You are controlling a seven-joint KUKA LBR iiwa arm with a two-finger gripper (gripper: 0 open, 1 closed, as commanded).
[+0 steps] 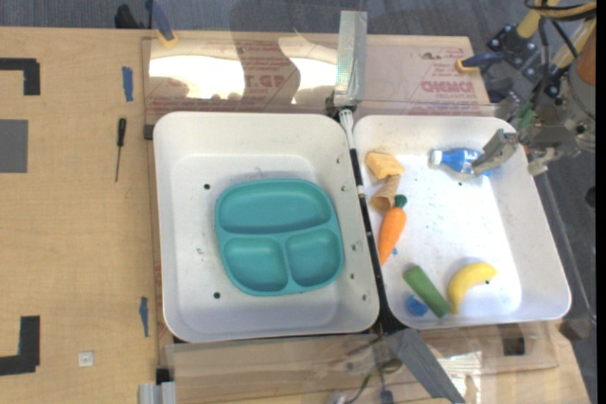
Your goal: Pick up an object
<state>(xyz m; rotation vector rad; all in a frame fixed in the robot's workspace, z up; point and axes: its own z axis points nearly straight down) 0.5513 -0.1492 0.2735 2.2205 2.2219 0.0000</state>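
Observation:
In the right bin (pixel 544 232), a blue object (pixel 459 162) with a silvery end lies near the far edge. My gripper (pixel 517 156) hangs over the bin's far right corner, open. Its left finger (pixel 494 149) reaches the blue object's right end, and nothing sits between the fingers. An orange carrot (pixel 391 232) with a green top lies along the bin's left side. Two tan pieces (pixel 383 167) lie just beyond it. A green cucumber (pixel 426 289) and a yellow banana (pixel 471 282) rest near the front edge, with a small blue piece (pixel 415 306) beside the cucumber.
The left bin (pixel 180 203) holds a teal divided plate (pixel 279 235). A clear panel and a metal post (pixel 350 57) stand behind the bins. Yellow and black cables (pixel 559 0) hang at the upper right, above the arm.

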